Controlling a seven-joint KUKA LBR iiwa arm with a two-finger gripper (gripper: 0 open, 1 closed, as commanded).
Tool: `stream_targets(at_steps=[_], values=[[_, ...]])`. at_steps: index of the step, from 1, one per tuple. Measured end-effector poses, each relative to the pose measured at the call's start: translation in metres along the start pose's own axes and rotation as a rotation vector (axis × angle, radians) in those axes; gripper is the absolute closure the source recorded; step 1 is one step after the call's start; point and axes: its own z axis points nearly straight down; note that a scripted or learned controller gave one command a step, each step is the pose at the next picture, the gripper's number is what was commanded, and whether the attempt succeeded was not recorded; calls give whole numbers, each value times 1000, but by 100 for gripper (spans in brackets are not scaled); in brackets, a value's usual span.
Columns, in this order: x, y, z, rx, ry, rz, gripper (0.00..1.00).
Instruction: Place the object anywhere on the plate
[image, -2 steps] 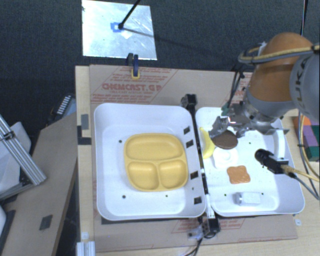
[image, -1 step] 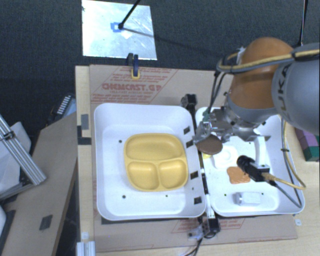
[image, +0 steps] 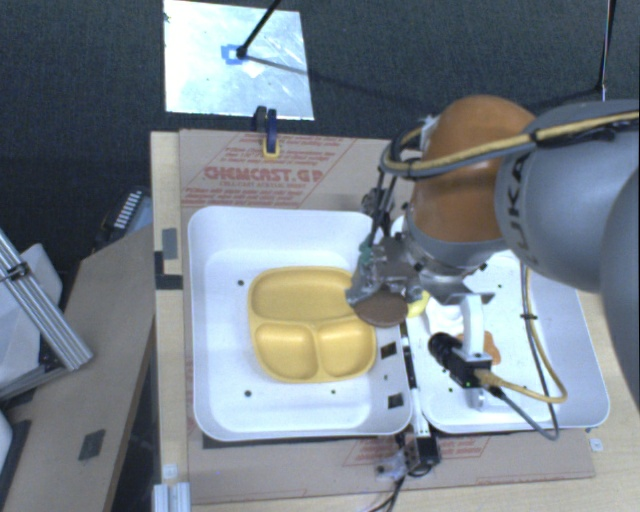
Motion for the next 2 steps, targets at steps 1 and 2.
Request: stream_targets(at_steps=[1,2], values=[[47,-10,18,0,-1,2,100],[44,-9,17,-2,-1,7,0]])
